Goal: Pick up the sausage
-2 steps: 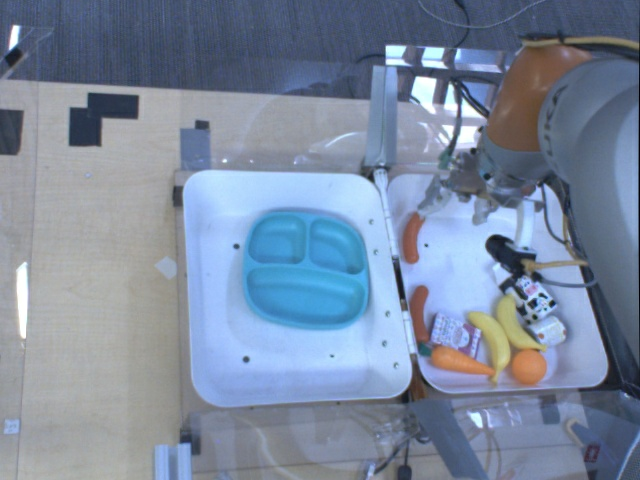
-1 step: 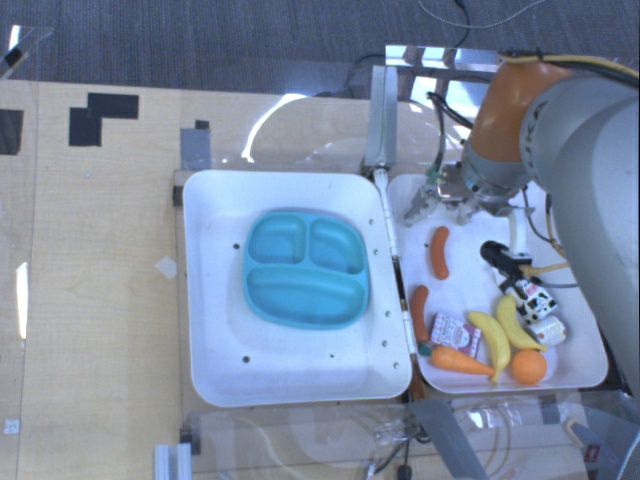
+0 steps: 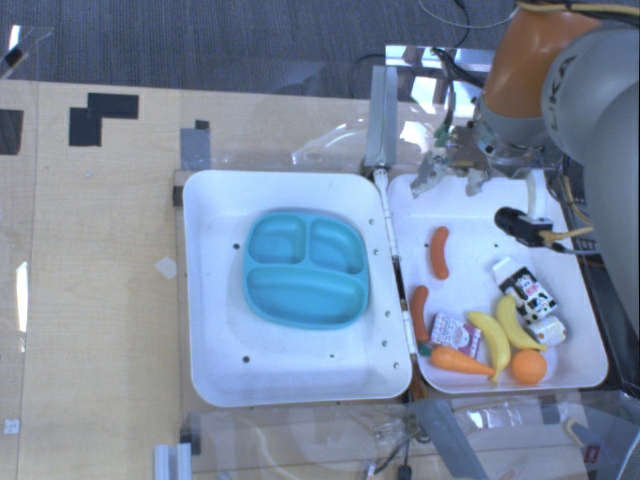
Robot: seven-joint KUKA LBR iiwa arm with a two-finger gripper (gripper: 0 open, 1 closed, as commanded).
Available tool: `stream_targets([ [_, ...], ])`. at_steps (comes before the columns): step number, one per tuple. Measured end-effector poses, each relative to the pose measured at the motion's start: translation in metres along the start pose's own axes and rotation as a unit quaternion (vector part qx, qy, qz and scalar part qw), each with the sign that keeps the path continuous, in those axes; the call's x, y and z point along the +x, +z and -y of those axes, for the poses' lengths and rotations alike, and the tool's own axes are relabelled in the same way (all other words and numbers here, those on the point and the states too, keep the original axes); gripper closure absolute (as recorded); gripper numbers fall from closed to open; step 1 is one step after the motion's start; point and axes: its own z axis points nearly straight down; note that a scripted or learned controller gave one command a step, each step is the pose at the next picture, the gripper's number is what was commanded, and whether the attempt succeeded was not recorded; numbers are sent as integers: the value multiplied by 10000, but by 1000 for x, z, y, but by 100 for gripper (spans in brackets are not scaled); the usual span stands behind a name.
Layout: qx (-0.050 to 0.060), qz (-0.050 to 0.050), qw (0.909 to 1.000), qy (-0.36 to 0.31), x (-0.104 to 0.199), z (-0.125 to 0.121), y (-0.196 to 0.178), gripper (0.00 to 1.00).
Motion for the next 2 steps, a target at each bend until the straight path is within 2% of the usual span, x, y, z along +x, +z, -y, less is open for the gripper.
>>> stream_targets([
  [1,31,-3,9990,-453,-32,3,80,0],
  [2,-14,0,9994,-341,-35,66,97,0],
])
